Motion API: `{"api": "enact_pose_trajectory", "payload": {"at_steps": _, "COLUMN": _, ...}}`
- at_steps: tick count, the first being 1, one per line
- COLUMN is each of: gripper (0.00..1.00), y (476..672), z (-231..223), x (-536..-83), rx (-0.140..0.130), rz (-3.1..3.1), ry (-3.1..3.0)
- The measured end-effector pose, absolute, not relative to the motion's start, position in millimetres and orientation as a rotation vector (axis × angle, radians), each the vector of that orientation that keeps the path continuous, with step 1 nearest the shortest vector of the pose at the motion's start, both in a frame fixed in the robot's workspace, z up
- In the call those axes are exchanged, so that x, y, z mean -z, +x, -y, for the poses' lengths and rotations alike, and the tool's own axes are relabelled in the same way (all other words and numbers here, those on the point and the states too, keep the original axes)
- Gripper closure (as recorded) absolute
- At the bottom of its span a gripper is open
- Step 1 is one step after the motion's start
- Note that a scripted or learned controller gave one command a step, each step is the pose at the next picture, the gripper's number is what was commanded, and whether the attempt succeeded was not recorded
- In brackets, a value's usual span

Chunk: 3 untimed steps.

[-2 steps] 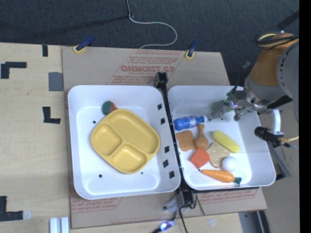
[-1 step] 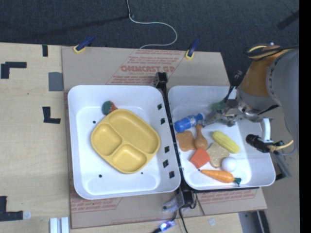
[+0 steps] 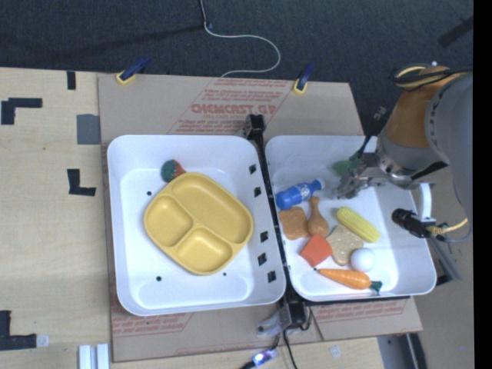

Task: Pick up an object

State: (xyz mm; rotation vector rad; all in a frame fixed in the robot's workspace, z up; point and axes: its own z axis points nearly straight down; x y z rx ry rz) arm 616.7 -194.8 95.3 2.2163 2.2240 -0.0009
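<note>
One camera is watching me from high above the desk [image 3: 46, 206], fixed, tilted down at a slant. It stands far enough back to take in both white bins, the left bin [image 3: 123, 229] well off from my jaws [image 3: 352, 177] and the right bin [image 3: 415, 271] under them, with my arm [image 3: 419, 125] coming in from the view's right.

The arm [image 3: 453, 121] is grey and rounded, with an orange band [image 3: 407, 121] above the wrist, a yellow-edged ring near that band, and dark metal gripper [image 3: 350, 181] parts below it.
</note>
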Motion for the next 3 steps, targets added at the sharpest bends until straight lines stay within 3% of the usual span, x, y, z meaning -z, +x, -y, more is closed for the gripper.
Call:
{"api": "enact_pose_trajectory", "payload": {"at_steps": 2, "gripper": 1.0, "y": 627.3, "z": 196, "x": -204, "rx": -0.004, "rz": -2.22, "ry": 2.216}}
{"api": "enact_pose_trajectory", "payload": {"at_steps": 3, "gripper": 1.0, "y": 628.0, "z": 195, "x": -226, "rx": -0.002, "rz": -2.222, "ry": 2.218}}
